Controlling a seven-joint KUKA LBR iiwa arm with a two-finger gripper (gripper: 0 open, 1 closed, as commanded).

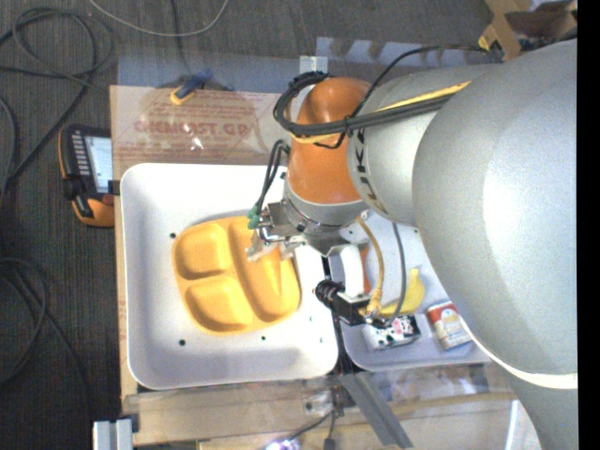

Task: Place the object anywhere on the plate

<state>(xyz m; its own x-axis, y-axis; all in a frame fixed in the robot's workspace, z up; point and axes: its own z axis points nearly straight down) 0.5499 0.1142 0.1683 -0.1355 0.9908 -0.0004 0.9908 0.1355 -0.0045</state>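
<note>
A yellow plate [225, 275] with three compartments lies in the left white bin [150, 204]. The grey arm with its orange band [323, 157] reaches in from the right and hangs over the plate's right side. My gripper [272, 237] sits above the plate's right rim, and the wrist hides its tips from the camera. A yellow banana [410, 293] lies in the right bin, partly under the arm.
The right bin [412, 350] also holds a small red and white packet [448, 326] and a dark patterned item [392, 331]. Cables trail from the wrist over the divide between the bins. An orange handset [86, 172] lies left of the bench.
</note>
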